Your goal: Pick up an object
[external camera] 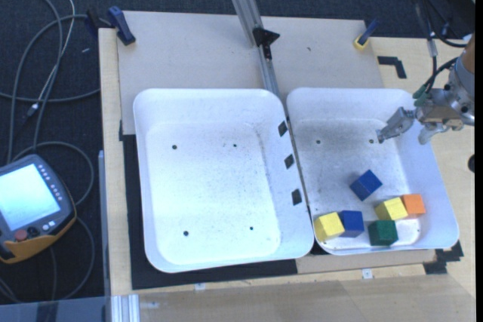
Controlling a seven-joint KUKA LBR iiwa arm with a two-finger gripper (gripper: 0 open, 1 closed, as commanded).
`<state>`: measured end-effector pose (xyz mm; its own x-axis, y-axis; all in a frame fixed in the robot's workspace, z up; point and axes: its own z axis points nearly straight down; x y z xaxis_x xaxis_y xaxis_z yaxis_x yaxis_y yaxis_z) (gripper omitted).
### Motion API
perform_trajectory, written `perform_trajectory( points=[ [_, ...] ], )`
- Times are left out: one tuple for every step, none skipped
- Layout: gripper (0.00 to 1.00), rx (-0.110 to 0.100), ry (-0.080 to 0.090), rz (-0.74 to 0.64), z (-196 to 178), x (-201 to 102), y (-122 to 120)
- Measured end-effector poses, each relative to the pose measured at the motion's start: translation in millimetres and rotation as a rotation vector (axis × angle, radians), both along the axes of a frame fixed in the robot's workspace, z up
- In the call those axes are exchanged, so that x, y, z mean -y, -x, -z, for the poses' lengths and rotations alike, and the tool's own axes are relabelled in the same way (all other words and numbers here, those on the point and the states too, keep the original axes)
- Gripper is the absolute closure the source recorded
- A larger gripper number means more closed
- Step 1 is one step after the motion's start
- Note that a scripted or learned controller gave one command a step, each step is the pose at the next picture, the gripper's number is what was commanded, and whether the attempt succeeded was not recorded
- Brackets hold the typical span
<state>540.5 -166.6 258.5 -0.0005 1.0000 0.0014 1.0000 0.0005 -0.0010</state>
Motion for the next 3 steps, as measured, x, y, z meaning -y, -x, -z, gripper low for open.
perform_trajectory(
  points=[
    [0.00, -0.009, -0.003, 0.001, 138.4, -2.5, 10.8],
    [1.00, 0.003, 0.000, 0.000, 122.8, -2.1, 7.6],
    [1.00, -0.006, -0.002, 0.000, 161.1, -17.1, 40.6]
  ],
)
